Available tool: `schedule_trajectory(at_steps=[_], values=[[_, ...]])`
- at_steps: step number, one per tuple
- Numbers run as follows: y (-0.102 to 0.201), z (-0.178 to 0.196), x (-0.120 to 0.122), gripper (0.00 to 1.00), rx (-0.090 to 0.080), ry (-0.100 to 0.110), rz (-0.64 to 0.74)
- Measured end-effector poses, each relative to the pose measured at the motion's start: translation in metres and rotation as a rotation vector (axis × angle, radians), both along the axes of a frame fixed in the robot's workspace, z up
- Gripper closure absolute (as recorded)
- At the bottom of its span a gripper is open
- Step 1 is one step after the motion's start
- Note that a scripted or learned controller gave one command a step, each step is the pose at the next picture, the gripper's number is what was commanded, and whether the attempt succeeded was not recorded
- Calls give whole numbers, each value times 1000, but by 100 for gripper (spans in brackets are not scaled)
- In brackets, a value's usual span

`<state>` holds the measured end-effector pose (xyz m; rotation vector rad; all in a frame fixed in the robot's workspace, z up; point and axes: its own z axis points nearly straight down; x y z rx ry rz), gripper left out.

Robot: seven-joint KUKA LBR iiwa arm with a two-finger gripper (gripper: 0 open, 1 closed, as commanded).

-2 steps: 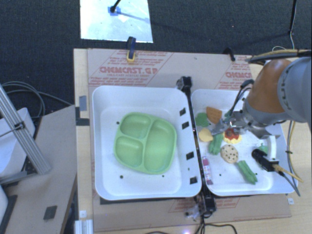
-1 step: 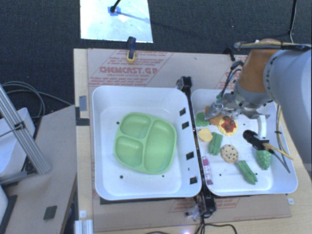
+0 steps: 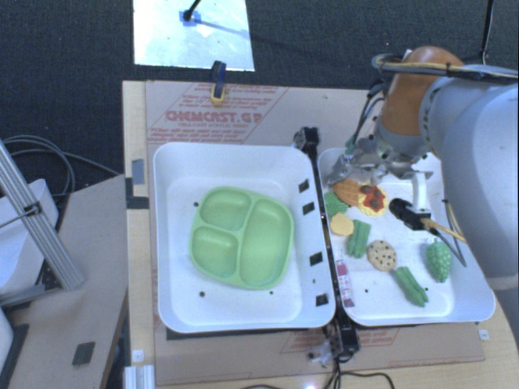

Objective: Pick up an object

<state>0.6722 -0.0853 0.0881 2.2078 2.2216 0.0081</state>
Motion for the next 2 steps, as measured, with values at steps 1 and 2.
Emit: schedule_trajectory(at_steps=[1, 2], values=[[0, 11, 0, 100, 0, -3, 2], [0, 11, 0, 0, 0, -2, 3]])
